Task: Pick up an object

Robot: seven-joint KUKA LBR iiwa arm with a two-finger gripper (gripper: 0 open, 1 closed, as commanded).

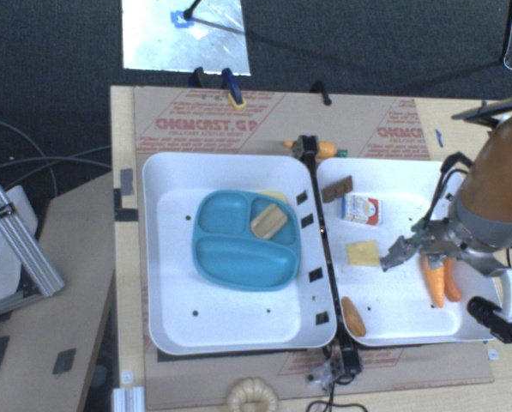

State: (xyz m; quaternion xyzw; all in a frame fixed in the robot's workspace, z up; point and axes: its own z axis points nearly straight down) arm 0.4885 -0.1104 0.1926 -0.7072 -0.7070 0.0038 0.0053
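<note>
Two shallow white bins sit side by side on a cardboard sheet point(204, 114) printed in red with what reads as "CHEMCAST GP", repeated at the far right corner. Over the right bin point(393, 333), the grey arm point(496, 187) reaches in from the right, its gripper point(395, 257) low above the bin floor with dark fingers point(391, 259) pointing left toward a pale yellow cheese-like slab point(363, 253); whether they are spread or pressed together cannot be told, and nothing is seen between them. Just beside the gripper, toward the arm, two carrots point(440, 281) lie nearly parallel, their long axes running roughly front to back, orange bodies toward the near rim. A small white carton point(362, 209) with red and blue print, too small to read, rests near the far side of the bin, a brown block point(336, 188) beside it close to the divider. An orange-brown bread-like piece point(353, 317) lies near the front left corner, angled along the divider. Open floor remains between the slab and that piece, and along the far wall right of the carton. The left bin point(170, 316) holds a blue divided plate point(243, 240) with a tan piece point(269, 221) in its upper right compartment, bare white floor all round it.
</note>
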